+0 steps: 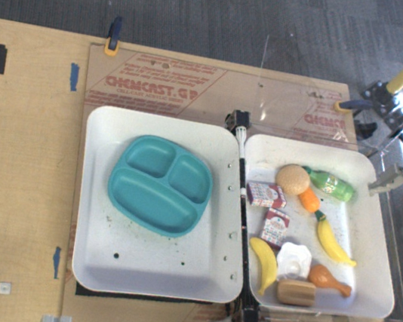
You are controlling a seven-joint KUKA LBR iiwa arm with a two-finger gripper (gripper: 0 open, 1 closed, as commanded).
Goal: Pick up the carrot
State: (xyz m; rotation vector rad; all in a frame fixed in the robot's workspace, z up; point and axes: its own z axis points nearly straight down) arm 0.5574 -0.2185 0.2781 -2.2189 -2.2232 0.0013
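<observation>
The carrot is a short orange piece lying in the right bin, in its upper middle. It touches the lower right side of a tan bun and sits just under a green bottle. A yellow banana starts right below the carrot, with its dark green stem close to the carrot's lower end. The carrot's top is uncovered.
The right bin also holds two small cartons, a second banana, a white lump, a drumstick and a brown loaf. A teal divided plate lies in the left bin.
</observation>
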